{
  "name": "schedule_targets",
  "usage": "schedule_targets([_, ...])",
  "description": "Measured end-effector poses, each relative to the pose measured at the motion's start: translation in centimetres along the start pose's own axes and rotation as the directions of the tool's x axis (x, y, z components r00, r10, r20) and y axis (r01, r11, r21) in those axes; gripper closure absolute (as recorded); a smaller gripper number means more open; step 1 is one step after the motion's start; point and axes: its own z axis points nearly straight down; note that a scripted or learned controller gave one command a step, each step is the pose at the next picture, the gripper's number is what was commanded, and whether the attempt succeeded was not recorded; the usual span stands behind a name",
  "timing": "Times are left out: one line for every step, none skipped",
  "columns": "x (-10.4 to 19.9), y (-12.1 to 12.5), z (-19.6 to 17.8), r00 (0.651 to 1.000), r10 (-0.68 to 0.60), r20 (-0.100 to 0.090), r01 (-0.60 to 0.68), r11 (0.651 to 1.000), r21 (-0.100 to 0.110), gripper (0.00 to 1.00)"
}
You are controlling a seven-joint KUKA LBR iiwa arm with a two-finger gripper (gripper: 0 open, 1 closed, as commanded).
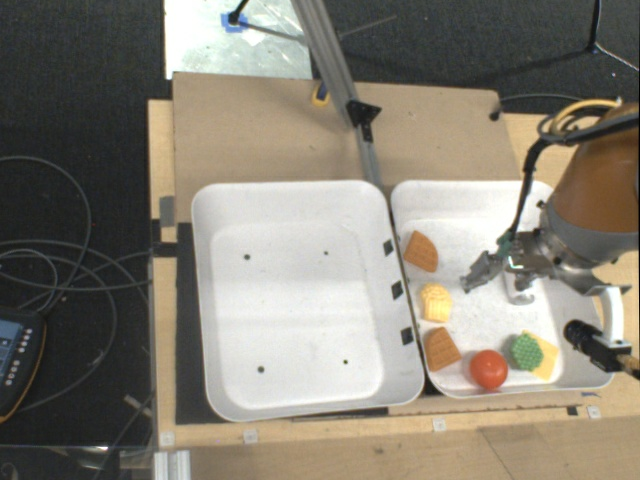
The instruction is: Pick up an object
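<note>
Seen from above, two shallow white bins sit side by side on a tabletop [250, 118]. The right bin [470, 203] holds small toy foods: an orange wedge [421, 251] near its left wall, a yellow corn-like piece [436, 302] below it, another orange wedge [441, 348], a red tomato [489, 369] and a green and yellow piece [532, 353] along the near edge. These look light, rigid and smooth, so a pinch across the narrowest width seems safest; the round tomato may roll. The arm reaches in from the right, wrist angled leftward, end effector [478, 273] hovering low over bare bin floor just right of the corn-like piece, gripping nothing; whether it is spread or closed cannot be told.
</note>
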Motion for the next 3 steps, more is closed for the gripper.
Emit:
schedule_targets([0.0,0.1,-0.2,1.000,0.003,0.001,-0.003,1.000,-0.004,0.00])
schedule_targets([-0.3,0.0,4.0,1.000,0.005,0.000,-0.005,1.000,0.000,0.00])
schedule_targets([-0.5,0.1,10.1,1.000,0.005,0.000,-0.005,1.000,-0.001,0.00])
